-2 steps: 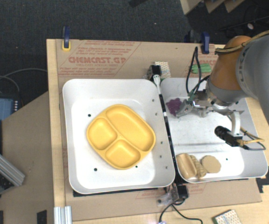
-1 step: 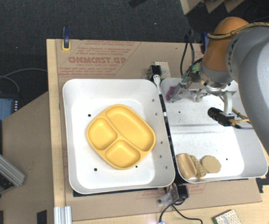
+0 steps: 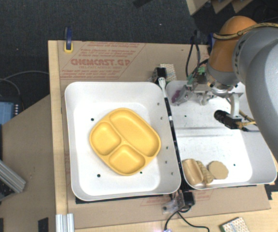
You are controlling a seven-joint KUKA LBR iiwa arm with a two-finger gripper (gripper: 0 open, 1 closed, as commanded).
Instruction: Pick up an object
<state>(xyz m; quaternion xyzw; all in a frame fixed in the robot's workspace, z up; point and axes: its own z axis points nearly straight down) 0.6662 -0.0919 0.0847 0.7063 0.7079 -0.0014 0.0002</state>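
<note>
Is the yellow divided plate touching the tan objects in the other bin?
Apart. The camera view shows the yellow plate in the left bin, while the tan objects lie in the right bin, beyond the bins' rims.

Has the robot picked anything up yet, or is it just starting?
Nothing looks picked up yet. The yellow tray lies in the left bin, and tan objects lie in the right bin's near corner. The gripper sits over that bin's far end. The whole pick is left.
</note>
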